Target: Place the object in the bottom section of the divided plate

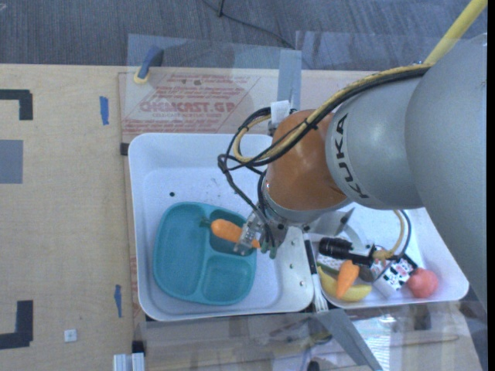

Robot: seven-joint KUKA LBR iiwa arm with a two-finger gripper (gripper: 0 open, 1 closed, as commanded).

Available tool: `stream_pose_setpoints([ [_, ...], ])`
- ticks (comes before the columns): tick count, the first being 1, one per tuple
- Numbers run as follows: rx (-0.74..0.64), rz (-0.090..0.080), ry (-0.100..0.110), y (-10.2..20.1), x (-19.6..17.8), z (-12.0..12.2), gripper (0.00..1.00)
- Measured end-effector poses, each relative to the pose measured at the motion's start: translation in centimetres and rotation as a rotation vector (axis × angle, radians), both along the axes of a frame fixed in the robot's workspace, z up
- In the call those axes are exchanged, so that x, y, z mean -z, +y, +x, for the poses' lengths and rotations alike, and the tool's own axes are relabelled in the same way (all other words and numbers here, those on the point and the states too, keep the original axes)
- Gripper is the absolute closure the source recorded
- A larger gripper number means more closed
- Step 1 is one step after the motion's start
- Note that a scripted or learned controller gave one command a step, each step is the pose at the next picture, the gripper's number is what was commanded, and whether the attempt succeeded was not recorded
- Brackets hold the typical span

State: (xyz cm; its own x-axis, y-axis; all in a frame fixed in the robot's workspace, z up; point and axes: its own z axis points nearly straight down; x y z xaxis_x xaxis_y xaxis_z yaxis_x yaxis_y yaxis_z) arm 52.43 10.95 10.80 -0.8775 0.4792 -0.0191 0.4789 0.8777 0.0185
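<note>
A teal divided plate lies in the left white bin. It has one large section on the left and two smaller ones on the right. An orange toy carrot with a green tip hangs over the plate's upper right section. My gripper is at the carrot's right end, shut on it. The lower right section has nothing in it. The wrist covers the bin's right side.
The right bin holds a second carrot on a yellow fruit, a pink ball and a small white patterned box. A ridge separates the two bins.
</note>
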Motion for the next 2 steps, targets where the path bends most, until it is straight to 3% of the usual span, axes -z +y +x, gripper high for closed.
stream_pose_setpoints([
  [1,0.106,-0.005,-0.017,6.62,0.84,-0.31,1.00],
  [2,0.107,-0.009,-0.030,6.31,0.75,0.09,0.00],
])
